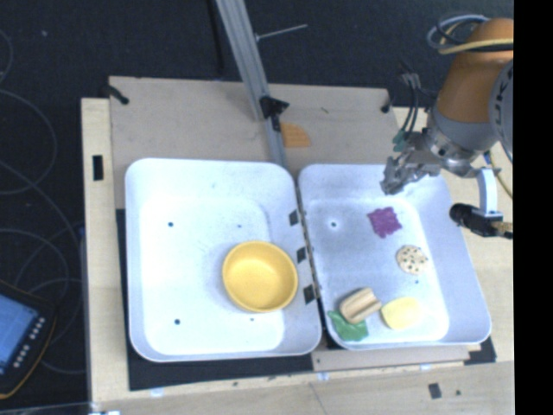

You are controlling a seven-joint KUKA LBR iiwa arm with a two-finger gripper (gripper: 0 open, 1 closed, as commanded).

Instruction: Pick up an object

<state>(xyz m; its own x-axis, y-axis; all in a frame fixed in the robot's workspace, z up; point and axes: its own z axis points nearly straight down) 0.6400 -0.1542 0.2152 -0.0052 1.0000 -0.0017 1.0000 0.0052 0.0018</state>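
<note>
A pale wooden bench fills mid-frame, bearing two shallow white bins side by side: left bin, right bin, on a dark mat.

a yellow bowl is seen in the white left bin; purple, speckled cream, tan, green and pale yellow pieces are seen in the white right bin.

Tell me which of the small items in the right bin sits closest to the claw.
The purple piece, lying just below the claw near the bin's far end. The speckled cookie, yellow lump and tan block all lie nearer the front edge.
</note>
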